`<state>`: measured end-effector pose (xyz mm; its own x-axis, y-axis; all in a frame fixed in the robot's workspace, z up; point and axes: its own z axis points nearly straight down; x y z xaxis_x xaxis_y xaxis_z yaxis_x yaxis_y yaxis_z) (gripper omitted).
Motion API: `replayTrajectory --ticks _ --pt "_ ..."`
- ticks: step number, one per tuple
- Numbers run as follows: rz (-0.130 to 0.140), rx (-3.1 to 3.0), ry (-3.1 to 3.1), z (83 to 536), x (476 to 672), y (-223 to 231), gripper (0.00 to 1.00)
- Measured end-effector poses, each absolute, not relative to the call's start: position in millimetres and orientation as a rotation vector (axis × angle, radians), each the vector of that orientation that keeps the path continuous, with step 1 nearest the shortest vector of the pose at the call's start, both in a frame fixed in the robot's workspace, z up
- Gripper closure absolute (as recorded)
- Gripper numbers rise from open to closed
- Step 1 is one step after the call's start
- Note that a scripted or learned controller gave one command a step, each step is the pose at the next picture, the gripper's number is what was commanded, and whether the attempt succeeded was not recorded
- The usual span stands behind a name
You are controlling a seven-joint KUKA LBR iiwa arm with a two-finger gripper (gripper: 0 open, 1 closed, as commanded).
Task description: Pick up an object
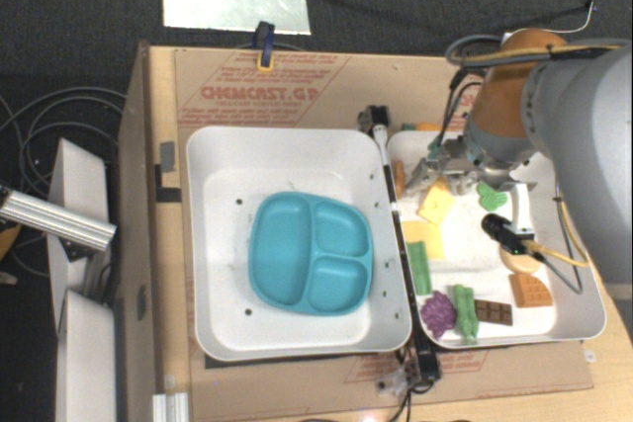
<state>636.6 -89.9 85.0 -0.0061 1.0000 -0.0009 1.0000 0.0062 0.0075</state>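
1. The grey arm [579, 128] reaches in from the right and hangs over the far part of the right bin [463, 240].
2. The gripper [442, 171] sits low over the far left corner of that bin; I cannot tell whether it is open or closed, and nothing can be seen held in it.
3. A yellow piece [435, 205] lies just on the near side of the gripper, on the bin floor.
4. A green lump [492, 197] lies to the right of the yellow piece, close under the wrist.
5. A green stick [418, 265] lies along the left wall of the right bin, nearer than the yellow piece.
6. Along the near edge, from left to right, lie a purple piece [438, 311], a green leafy piece [463, 311] and a brown bar [494, 313].
7. An orange waffle square [531, 290] lies just right of and beyond the brown bar.
8. The left bin [223, 203] holds a blue divided plate [310, 252], well apart from the gripper.
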Motion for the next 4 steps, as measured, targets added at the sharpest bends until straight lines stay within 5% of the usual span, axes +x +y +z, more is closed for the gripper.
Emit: replayTrajectory --ticks 1,2,3,4 --pt "0.005 2.21 2.226 96 634.9 -90 1.0" --pt "0.006 2.218 2.215 198 612.2 -126 1.0" --pt "0.002 2.216 2.223 192 612.3 -124 0.0" --pt "0.008 2.224 2.224 83 598.0 -125 0.0"
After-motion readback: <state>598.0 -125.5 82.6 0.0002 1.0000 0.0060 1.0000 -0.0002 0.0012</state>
